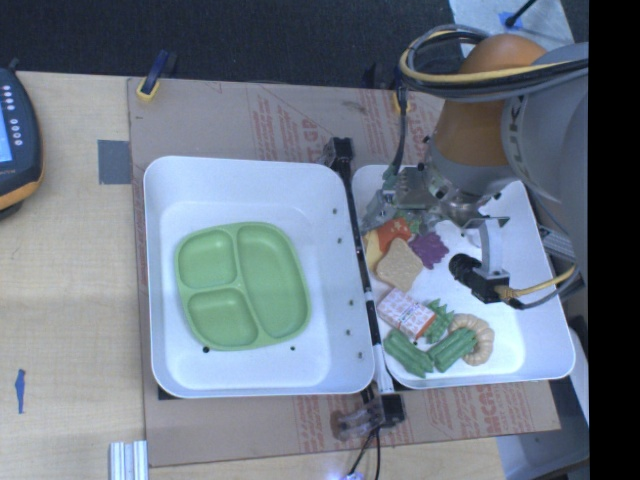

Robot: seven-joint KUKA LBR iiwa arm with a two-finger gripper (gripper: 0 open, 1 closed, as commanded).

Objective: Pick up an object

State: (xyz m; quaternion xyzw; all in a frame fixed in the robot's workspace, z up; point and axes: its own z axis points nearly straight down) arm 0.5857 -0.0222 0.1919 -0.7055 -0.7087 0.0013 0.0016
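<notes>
— Desk [70, 298] first: what covers it?

— Pale wood, with a brown cardboard sheet [250, 118] across its middle. Two white bins sit on the cardboard side by side, touching along their inner edges.

— And the arm?

— Grey, with an orange band [495, 58], reaching in over the far right corner of the desk. It ends above the far end of the right bin [540, 338].

— The left bin [165, 198]?

— It carries a green plate [242, 285] with three compartments, lying flat near the middle, a little toward the bin's left wall.

— What about the gripper [400, 200]?

— Low over the far left corner of the right bin, just above the pile. Whether its fingers are apart or together, I cannot tell; the wrist and cables hide them.

— So where are the things to pick?

— All in the right bin, crowded along its left wall. A slice of toy bread [398, 264] lies near the middle of that wall, with something red and orange [392, 234] touching its far edge and a purple piece [431, 249] just beside it. Toward the near edge come a small white and red packet [405, 314], then green bean pods [432, 350], and a tan curved piece [482, 335] beside the pods.

— Anything smaller on the desk?

— A yellow and black handset [15, 133] at the left edge, and a yellow and blue clip [153, 75] at the cardboard's far left corner.
</notes>
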